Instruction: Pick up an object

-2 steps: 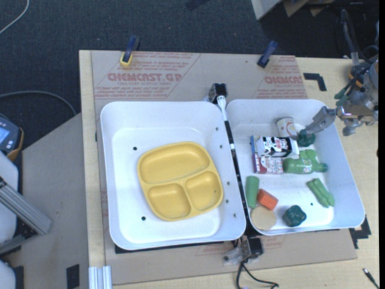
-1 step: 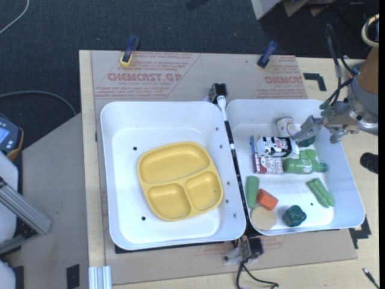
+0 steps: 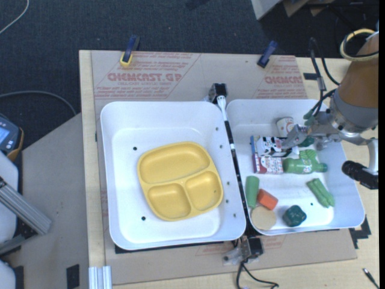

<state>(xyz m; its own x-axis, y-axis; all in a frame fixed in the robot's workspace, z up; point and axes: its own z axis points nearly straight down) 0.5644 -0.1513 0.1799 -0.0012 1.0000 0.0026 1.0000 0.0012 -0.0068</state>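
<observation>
My gripper [image 3: 297, 139] hangs low over the upper middle of the right bin [image 3: 343, 221], reaching in from the right. It sits just above a light green bottle-shaped toy [image 3: 307, 164] and to the right of a red, white and blue packet [image 3: 267, 156]. A small white and red can [image 3: 284, 125] lies just behind it. Lower in the bin are a green cylinder [image 3: 251, 191], an orange piece [image 3: 267, 200], a tan disc [image 3: 263, 218], a dark teal lump [image 3: 294, 215] and a green pickle-like toy [image 3: 320, 192].
The left bin [image 3: 120, 131] holds a yellow divided tray [image 3: 179, 179]. A black clip [image 3: 218, 91] sits where the two bins meet at the back. Cables run along the bench's right side near the arm [image 3: 361, 89].
</observation>
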